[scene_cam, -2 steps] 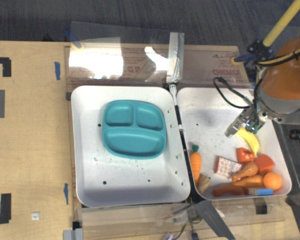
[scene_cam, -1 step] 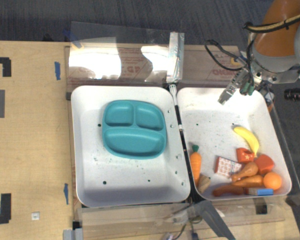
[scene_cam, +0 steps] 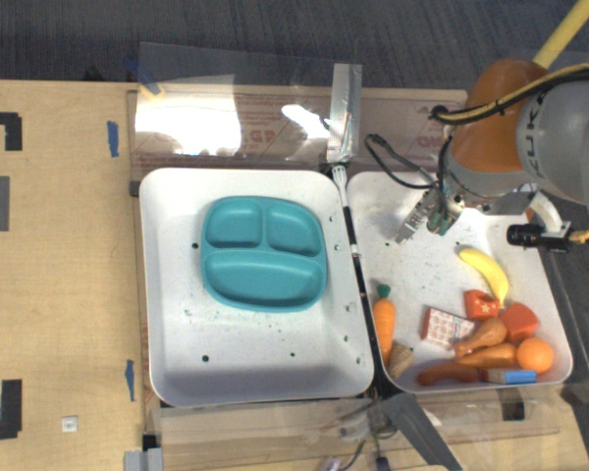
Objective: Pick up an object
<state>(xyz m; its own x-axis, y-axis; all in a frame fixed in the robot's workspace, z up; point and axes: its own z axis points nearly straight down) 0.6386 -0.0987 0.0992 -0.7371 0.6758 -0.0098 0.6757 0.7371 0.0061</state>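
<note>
Reaching in from the counter's right edge, grey arm (scene_cam: 560, 135) with its orange band, gripper (scene_cam: 427, 216) hovering over the bare far-left part of the right bin (scene_cam: 373, 199). Fingers (scene_cam: 412, 226) slightly parted with nothing between them. Left bin (scene_cam: 167, 361) carrying a teal divided plate (scene_cam: 265, 251) at its middle. Pickable things crowded into the right bin's near-right corner: banana (scene_cam: 486, 271) nearest the gripper, carrot (scene_cam: 384, 327) along the left wall, orange (scene_cam: 535, 354), tomato (scene_cam: 519, 319) and a small printed packet (scene_cam: 442, 328) touching their neighbours.

Best bet, probably: going for the banana or the carrot, each lying apart from the heap; lining the fingers across the narrow width, not along it; descending straight to avoid nudging neighbours.

Tan wooden counter (scene_cam: 49, 263) marked with black and blue tape; clear glossy sheet (scene_cam: 236, 116) at the far edge; dark carpet (scene_cam: 275, 8) beyond.
</note>
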